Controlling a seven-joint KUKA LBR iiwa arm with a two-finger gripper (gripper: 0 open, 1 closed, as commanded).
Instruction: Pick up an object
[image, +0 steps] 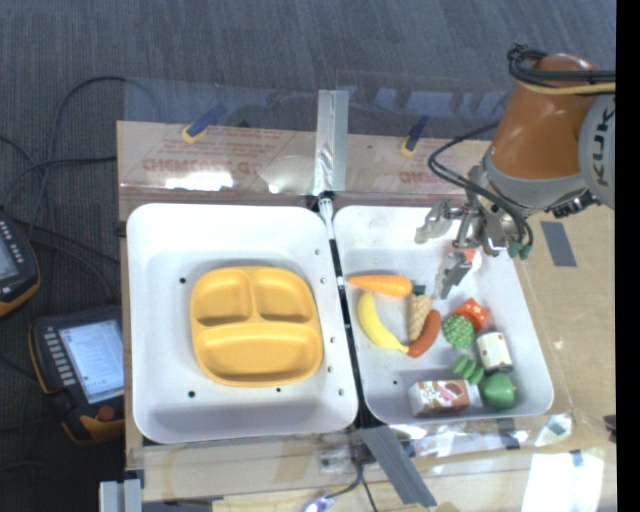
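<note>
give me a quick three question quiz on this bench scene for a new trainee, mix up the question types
1. True or false: the yellow divided tray lies in the right bin.
2. Which toy lies nearest the divider between the bins: A) banana B) green pepper C) strawberry?
3. Fill in: the gripper hangs over the ___ bin.

Key:
1. False; it lies in the left bin.
2. A.
3. Right; it is above the bin's far part, beyond the toy carrot.
</note>
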